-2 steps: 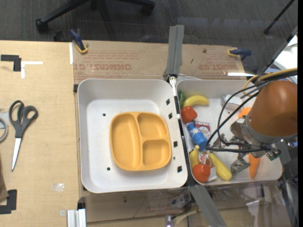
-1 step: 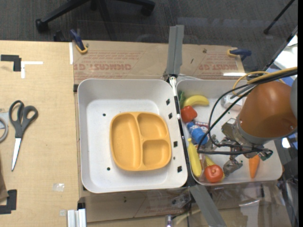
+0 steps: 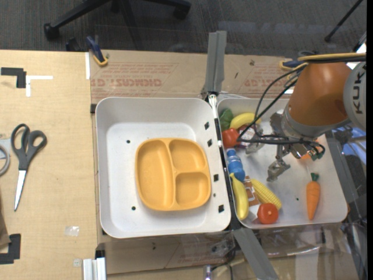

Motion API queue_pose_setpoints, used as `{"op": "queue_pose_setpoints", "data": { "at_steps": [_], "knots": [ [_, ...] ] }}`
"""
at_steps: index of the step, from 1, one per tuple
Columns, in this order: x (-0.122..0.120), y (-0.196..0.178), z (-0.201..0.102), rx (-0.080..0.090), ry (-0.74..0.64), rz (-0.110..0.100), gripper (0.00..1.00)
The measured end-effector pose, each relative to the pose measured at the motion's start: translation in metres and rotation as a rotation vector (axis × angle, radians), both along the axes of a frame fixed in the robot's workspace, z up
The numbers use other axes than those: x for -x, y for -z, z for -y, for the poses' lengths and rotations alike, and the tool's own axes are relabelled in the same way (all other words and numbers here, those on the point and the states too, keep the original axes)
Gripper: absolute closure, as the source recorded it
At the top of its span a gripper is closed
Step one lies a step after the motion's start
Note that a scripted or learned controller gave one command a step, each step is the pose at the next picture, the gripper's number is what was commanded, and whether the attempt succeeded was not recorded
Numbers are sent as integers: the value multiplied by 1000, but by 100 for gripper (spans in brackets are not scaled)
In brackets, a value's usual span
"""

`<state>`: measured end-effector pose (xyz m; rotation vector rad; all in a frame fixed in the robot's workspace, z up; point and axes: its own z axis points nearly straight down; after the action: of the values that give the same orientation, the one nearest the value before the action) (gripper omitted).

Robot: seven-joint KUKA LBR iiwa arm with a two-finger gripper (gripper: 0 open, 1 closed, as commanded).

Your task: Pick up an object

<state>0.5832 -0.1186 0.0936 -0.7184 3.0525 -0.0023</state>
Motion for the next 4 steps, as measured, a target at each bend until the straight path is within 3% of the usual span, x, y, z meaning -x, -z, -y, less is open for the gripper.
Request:
{"op": "queue_pose_setpoints", "data": {
  "at_steps": [1,2,3,4],
  "knots": [
    [88,-6,8,2,150,29,0],
    [-3,0,28,-1,235,0,0],
    [61,0,103,0,135,-1,0],
    [59,-10,102,1,133,4,100]
  ]
}}
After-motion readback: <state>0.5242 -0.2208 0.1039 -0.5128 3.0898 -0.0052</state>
